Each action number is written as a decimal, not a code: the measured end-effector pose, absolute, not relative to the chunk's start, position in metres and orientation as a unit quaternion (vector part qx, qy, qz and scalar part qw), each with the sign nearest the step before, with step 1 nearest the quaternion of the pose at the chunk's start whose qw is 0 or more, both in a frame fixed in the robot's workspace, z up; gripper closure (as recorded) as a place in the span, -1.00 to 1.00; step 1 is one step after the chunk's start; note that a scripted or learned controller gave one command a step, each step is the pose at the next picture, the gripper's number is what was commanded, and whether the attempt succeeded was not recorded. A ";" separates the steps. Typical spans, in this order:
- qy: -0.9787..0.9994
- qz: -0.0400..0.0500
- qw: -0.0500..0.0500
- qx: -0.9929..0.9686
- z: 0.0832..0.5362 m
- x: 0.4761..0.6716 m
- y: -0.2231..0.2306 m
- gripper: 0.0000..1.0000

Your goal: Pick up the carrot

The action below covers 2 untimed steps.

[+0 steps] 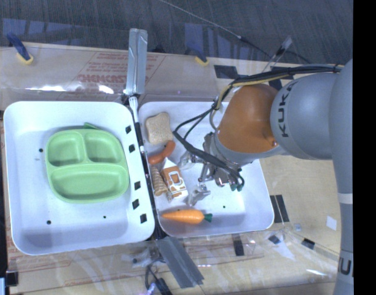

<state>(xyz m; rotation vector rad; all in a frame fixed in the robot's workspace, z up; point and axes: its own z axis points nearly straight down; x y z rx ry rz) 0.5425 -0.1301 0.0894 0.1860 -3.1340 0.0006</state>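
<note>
Starting from the left, the left bin (16, 165) holds a green divided plate (87, 165) and nothing the arm needs; the dividing wall between the two bins runs just beside the food, so any approach should keep off it; in the right bin (252, 192) a slice of bread (157, 128) lies at the far end, a sausage (161, 153) below it, then a small orange-and-white packet (173, 183), and nearest the front wall lies the carrot (185, 216), flat, its green top pointing right and its tip toward the divider; it sits apart from the packet but close enough that a careless descent could nudge both; the gripper (203, 189) hangs just above and to the right of the carrot, and from where I stand I cannot tell whether the jaws are wide or narrow, only that nothing orange is between them; I'd say the clean way is to shift slightly toward the front wall, centre over the carrot's thick middle, close across its width, and lift straight.
</note>
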 end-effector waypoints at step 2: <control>-0.985 -0.002 0.001 0.173 0.098 0.508 -0.163 1.00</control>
